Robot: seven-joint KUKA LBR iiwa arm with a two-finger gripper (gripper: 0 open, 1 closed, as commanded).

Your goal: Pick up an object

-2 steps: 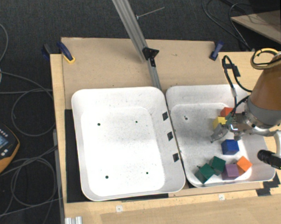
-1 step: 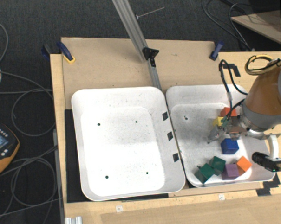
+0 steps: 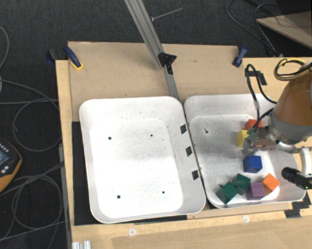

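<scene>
Gripper (image 3: 253,143) is seen low in the right bin (image 3: 212,119), and whether anything is clasped cannot be told. On the desk (image 3: 122,71), blocks are clustered toward five o'clock: blue block (image 3: 252,163) just below, yellow block (image 3: 241,137) beside it. Approach is judged under way; a secure closure is called for next.

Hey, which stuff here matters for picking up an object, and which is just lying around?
For the job:
tool
yellow block
orange-red block
blue block
green blocks
purple block
orange block
right bin

Lying about:
left bin
blue clamps
loose cables
yellow handheld device
</scene>
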